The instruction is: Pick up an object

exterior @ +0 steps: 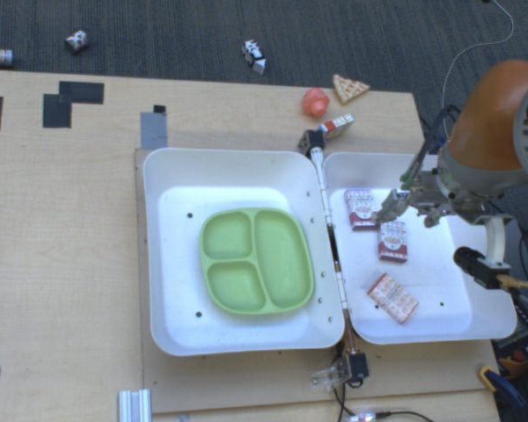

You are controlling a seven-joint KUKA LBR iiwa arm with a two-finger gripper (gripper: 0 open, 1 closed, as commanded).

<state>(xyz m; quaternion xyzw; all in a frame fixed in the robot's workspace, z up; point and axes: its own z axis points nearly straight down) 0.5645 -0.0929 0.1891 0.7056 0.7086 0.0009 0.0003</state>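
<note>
Claw over the right bin's packets
Claw hangs just above the middle packet in the right bin; its spread cannot be told; the arm slants in from the right

Arm enters from the right, orange band high, grey wrist angled down and leftward. Claw hangs low at the arm's left end; tips small, blurred together.

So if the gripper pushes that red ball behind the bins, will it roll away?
Probably. The red ball looks round, so a nudge would likely roll it. It sits on flat bench with no wall nearby, so it might keep going. It looks small, probably light.
</note>
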